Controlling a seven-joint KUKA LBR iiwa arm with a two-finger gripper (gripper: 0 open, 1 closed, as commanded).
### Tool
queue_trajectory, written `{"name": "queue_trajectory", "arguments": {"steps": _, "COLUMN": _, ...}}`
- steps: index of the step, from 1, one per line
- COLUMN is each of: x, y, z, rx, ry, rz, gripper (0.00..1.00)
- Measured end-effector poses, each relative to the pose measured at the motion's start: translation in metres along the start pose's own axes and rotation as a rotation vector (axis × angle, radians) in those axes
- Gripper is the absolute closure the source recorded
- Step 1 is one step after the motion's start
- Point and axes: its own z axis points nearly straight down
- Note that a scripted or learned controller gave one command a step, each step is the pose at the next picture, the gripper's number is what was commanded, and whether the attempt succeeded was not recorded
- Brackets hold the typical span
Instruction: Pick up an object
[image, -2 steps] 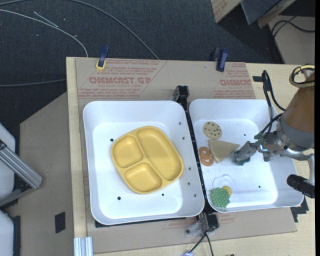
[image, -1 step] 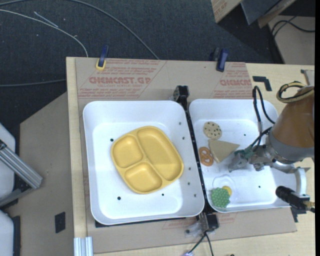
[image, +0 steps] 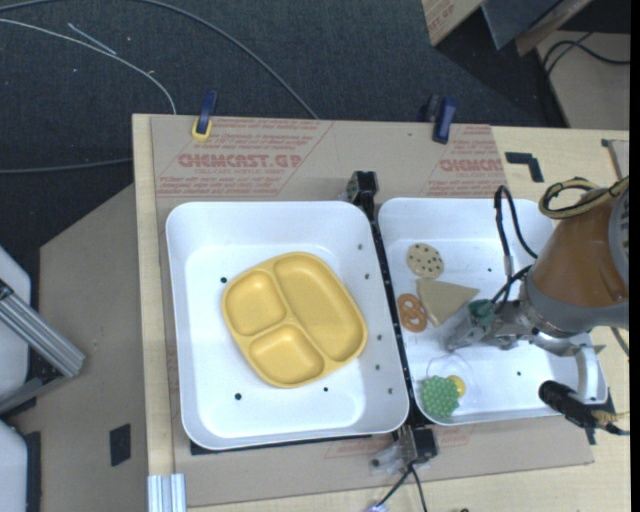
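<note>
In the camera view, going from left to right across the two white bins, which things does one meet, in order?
Left white bin → yellow divided plate → right white bin → pretzel → end effector → grey arm with the orange band.

Two white bins (image: 190, 300), smooth plastic look with a slight sheen. Yellow divided plate (image: 293, 318): glossy moulded plastic, soft highlights on the ridges. Bench top (image: 300, 150): matt brown cardboard-like sheet with red print. Blue clamps (image: 442, 118) at the top edge look plastic. Cookie (image: 425, 260): rough, speckled. Green cluster (image: 439, 395): bumpy, matt. Arm (image: 585, 270): orange band semi-gloss, grey shell smooth. Floor, upper left: dark, matt, carpet-like.
</note>
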Motion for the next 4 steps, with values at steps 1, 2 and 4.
{"name": "queue_trajectory", "arguments": {"steps": 1, "x": 0.000, "y": 0.001, "z": -0.012, "rx": -0.005, "ry": -0.002, "rz": -0.001, "gripper": 1.00}}
{"name": "queue_trajectory", "arguments": {"steps": 2, "x": -0.002, "y": -0.001, "z": -0.075, "rx": -0.009, "ry": -0.004, "rz": -0.001, "gripper": 1.00}}
{"name": "queue_trajectory", "arguments": {"steps": 4, "x": -0.006, "y": 0.001, "z": -0.191, "rx": -0.010, "ry": -0.005, "rz": -0.002, "gripper": 1.00}}
